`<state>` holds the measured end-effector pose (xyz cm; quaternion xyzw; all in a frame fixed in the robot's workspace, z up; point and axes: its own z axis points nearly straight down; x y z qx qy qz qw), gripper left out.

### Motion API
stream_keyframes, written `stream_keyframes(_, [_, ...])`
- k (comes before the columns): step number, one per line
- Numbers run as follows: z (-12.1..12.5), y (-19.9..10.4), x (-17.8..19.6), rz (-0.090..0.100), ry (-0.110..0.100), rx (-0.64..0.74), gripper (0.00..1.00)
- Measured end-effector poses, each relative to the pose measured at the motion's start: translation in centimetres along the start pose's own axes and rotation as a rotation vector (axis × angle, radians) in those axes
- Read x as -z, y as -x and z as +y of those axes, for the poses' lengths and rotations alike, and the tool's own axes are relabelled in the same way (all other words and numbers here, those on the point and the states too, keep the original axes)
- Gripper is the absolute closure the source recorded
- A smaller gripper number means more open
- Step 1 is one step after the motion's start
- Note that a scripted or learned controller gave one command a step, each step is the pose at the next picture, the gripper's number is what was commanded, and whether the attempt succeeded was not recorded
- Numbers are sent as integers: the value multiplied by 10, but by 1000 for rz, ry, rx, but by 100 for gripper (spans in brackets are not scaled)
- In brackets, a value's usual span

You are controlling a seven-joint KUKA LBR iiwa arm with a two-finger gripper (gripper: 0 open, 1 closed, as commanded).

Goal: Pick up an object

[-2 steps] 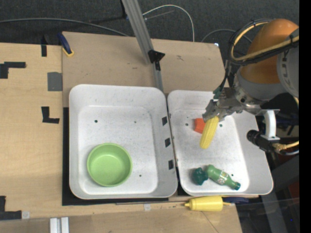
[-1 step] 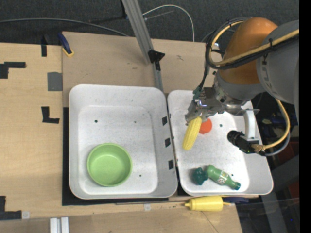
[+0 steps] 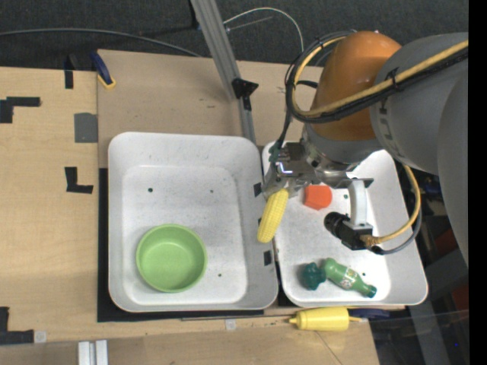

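A yellow corn cob (image 3: 272,216) hangs tilted over the wall between the two bins, its upper end between the fingers of my gripper (image 3: 281,182). The gripper is shut on that end and stands at the left edge of the right bin (image 3: 407,280). Just right of the gripper, an orange-red block (image 3: 318,196) lies in the right bin. A green bottle (image 3: 344,275) lies on its side near that bin's front. A green bowl (image 3: 171,258) sits in the front left of the left bin (image 3: 183,166).
A yellow object (image 3: 323,319) lies on the bench just in front of the right bin. A black fitting with a cable (image 3: 346,231) hangs from the wrist over the right bin's middle. A grey metal pole (image 3: 221,44) slants up behind the bins.
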<state>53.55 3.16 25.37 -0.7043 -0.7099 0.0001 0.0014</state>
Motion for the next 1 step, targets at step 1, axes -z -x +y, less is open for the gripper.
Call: stream_keyframes(1, [-5,-50,-16,-1,-2,-2,100])
